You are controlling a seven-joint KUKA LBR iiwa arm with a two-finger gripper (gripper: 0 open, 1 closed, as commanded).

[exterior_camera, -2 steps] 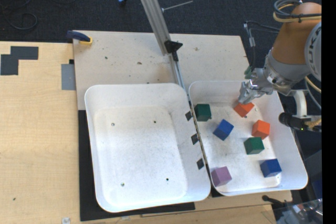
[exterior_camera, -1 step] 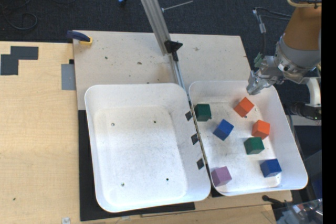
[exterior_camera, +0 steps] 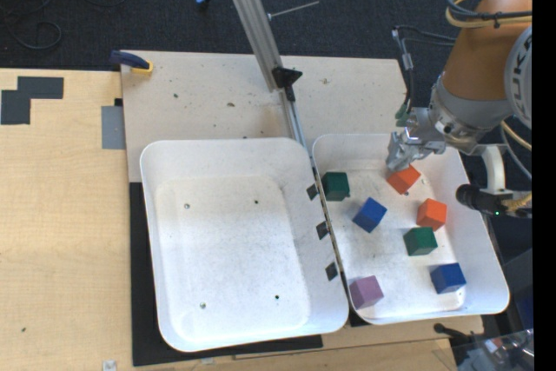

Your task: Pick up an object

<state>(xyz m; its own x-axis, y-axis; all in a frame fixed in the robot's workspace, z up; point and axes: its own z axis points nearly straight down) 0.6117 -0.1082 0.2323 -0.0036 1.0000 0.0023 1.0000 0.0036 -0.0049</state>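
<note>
Orange cube sits tilted in the right bin, near its far edge.

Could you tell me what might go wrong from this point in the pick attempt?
The two-finger gripper sits at the upper edge of the orange cube nearest the back, so an off-centre close may push it away. The cube looks tilted, so it may slip. The second orange cube lies close by and could be knocked.

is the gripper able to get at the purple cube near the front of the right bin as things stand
Probably yes. The purple cube sits apart from the other blocks by the bin's front-left corner, open from above. The gripper hangs over an orange cube at the far end.
</note>
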